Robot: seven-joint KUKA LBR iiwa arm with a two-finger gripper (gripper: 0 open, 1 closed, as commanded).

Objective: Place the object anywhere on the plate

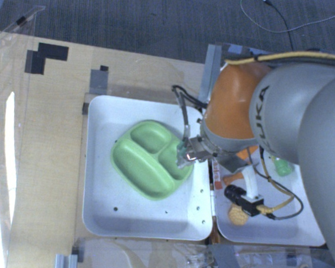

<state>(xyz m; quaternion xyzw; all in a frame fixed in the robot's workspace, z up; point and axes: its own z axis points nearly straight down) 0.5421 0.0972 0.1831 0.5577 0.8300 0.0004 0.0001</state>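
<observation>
A light green divided plate [148,158] lies tilted in the left white bin [140,220]. My gripper [188,153] hangs over the plate's right edge, under the orange wrist band, and the wrist covers most of it. I see nothing clearly between its tips. In the right bin, partly under the arm, lie a round tan cookie-like piece [238,216], an orange piece [234,179] and a small green piece [282,167].
The right bin [300,230] is largely covered by the grey arm. A yellow and black cable [266,209] loops over it. The divider between the bins runs just right of the plate. Bare wooden bench lies to the left.
</observation>
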